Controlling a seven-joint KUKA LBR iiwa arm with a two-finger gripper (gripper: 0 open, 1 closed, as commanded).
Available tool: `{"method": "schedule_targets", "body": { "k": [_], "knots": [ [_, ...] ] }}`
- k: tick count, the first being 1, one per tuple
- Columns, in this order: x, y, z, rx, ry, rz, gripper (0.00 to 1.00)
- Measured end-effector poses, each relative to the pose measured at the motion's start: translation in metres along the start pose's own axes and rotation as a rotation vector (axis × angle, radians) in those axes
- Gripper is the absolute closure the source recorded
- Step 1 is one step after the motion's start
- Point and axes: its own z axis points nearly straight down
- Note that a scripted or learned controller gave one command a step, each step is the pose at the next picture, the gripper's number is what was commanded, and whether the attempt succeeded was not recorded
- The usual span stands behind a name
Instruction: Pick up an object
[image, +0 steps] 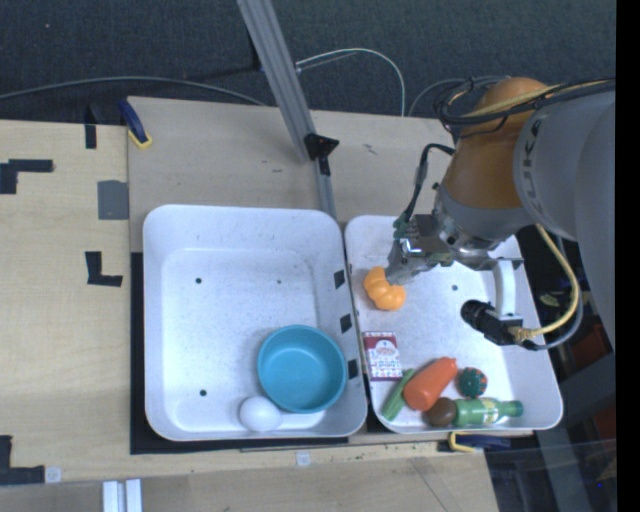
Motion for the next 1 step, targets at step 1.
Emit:
{"method": "schedule_targets", "body": {
  "k": [1],
  "knots": [
    [0.0509, 0.0126, -0.0136, -0.001, 0.001, -0.001, 1.0]
  ]
}}
